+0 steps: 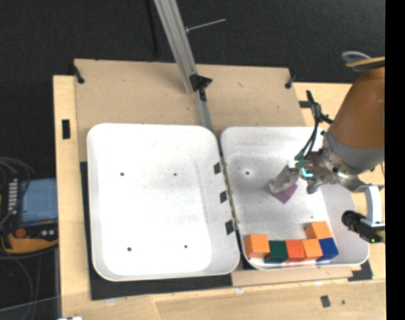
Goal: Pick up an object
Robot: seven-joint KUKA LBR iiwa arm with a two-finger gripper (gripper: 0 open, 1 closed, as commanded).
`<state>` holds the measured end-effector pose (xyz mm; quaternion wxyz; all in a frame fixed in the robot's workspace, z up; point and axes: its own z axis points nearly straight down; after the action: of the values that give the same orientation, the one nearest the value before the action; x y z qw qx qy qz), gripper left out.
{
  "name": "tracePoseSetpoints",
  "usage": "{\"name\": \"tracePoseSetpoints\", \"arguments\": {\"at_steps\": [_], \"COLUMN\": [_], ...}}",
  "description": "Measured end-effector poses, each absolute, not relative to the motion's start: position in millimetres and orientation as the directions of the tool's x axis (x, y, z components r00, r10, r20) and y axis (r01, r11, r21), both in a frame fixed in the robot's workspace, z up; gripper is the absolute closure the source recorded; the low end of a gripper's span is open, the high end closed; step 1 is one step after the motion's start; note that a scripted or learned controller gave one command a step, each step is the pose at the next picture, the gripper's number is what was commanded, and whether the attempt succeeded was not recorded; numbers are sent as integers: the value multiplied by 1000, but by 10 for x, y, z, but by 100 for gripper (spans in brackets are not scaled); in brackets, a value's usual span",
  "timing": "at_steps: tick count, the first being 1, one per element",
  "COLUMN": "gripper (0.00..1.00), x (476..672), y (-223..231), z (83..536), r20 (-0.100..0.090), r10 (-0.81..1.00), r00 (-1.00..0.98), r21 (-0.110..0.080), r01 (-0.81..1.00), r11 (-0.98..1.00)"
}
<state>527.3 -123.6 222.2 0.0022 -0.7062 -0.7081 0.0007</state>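
a small purple block [284, 192], tilted and partly shaded, is seen in the middle of the right bin [256, 152] on the worktop [182, 79], pinched at its upper edge between the closed jaws of the gripper [287, 180], well apart from coloured blocks [292, 249] lined along the near wall.

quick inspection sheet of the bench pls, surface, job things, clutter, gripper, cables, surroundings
surface: wooden bench bearing left bin and right bin side by side
job things: purple object in the right bin, at the gripper; orange, green and blue blocks along its near edge
clutter: nothing seen
grippers: gripper low over the purple object; grasp cannot be told
cables: loose cables off the bench's left; thin cables on the wrist
surroundings: metal rail, blue device, dark floor
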Motion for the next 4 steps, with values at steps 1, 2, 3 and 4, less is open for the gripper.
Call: {"name": "tracePoseSetpoints", "arguments": {"at_steps": [1,2,3,4], "gripper": [0,0,0,0], "x": [5282,5307,5334,5344], "y": [-1241,-1261,-1355,-1377], "z": [2243,1817,1349,975], "r20": [1,-1,-1,-3], "r10": [1000,1000,1000,1000], "r00": [1,3,3,3], "r21": [1,-4,-5,3], "r01": [1000,1000,1000,1000], "r11": [-1,-3,-3,-3]}}
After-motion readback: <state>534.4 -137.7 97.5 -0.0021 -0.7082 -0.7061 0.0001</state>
